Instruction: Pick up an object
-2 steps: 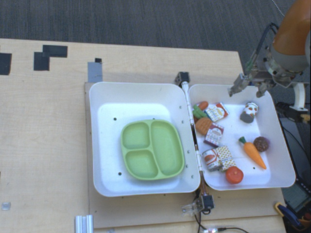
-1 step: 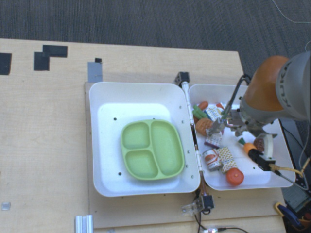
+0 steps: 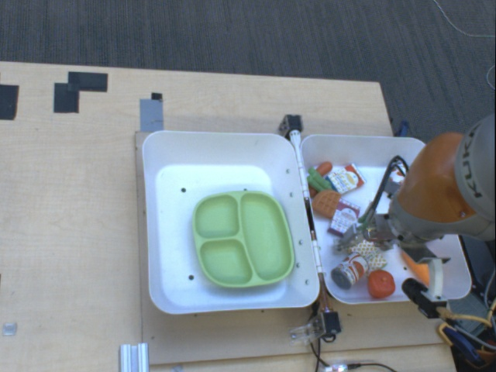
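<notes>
Green and smooth, a plate (image 3: 243, 239) with three sections sits in the left white bin (image 3: 167, 208) on the pale wooden desk (image 3: 70, 231). The plate lies flat, a bit toward the near side of that bin.

The right white bin (image 3: 459, 281) holds a heap of small toys and packets. A green toy (image 3: 316, 182) lies near the far left corner, with a red and white packet (image 3: 344, 179) just beside it. An orange waffle-like piece (image 3: 326, 203) sits below them, touching another small packet (image 3: 343, 218). A little can (image 3: 350, 273) lies on its side near the front, and a red tomato toy (image 3: 380, 284) rests just beside it. An orange carrot-like piece (image 3: 419, 270) shows by the right wall.

The grey arm with its orange band (image 3: 438, 184) reaches in from the right, low over this bin. Its pincer (image 3: 358, 237) points down into the middle of the heap — right above the can. I cannot tell if the pincer is apart or together, or if it grips anything.
</notes>
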Controlling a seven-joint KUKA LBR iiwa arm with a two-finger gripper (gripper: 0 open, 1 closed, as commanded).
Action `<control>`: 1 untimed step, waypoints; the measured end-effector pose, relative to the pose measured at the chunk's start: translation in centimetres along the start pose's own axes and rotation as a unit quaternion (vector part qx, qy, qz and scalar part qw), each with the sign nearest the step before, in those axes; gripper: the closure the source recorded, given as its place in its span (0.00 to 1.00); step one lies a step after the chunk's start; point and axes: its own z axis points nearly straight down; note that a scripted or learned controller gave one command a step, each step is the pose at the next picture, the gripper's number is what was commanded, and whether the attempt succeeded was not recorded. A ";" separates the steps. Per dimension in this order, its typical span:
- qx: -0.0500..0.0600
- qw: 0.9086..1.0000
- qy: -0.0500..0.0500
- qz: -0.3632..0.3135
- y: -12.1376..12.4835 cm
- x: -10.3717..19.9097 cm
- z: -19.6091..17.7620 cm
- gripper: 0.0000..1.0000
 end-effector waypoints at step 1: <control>-0.002 1.000 0.000 0.000 0.2 0.0 -1.0 1.00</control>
